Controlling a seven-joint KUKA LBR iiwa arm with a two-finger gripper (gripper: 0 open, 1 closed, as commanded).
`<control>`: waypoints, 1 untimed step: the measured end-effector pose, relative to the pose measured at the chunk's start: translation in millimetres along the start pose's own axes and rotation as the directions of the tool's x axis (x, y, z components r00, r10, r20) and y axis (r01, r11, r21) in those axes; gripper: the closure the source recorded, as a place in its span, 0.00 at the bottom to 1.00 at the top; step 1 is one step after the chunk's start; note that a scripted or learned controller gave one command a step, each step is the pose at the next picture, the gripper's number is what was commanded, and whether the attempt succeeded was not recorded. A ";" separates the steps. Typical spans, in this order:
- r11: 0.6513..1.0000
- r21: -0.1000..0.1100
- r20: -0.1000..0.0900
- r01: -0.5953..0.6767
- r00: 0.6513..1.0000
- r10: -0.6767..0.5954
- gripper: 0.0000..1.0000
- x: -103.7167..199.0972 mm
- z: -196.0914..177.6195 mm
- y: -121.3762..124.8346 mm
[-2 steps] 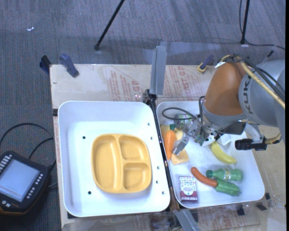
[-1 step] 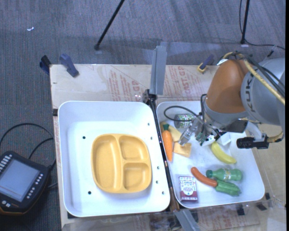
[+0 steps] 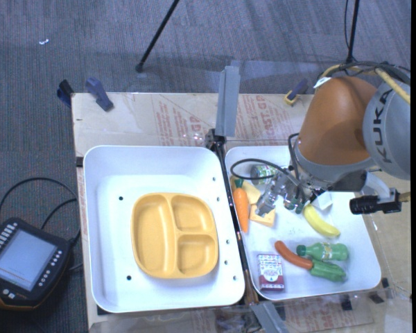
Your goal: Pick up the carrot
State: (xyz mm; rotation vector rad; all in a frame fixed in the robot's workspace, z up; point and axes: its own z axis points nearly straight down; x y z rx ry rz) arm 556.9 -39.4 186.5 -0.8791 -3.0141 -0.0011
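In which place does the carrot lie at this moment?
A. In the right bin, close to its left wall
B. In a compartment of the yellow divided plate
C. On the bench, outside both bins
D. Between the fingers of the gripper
A: the carrot lies in the right bin along its left wall, apart from the gripper beside it.

Grey carpet (image 3: pixel 69 19) is spreading out beyond my tabletop (image 3: pixel 152 120), which is showing printed cardboard well to the left of my jaws. A dark tripod leg (image 3: pixel 159 30) is slanting across the floor far above and left of them. A handheld control pendant (image 3: pixel 24 262) is lying on the carpet far left, its cable (image 3: pixel 28 193) looping nearby.
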 end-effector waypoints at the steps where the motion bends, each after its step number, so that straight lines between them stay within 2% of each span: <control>1: 1.000 0.002 -0.002 -0.019 1.000 0.019 1.00 75.9 -25.5 12.8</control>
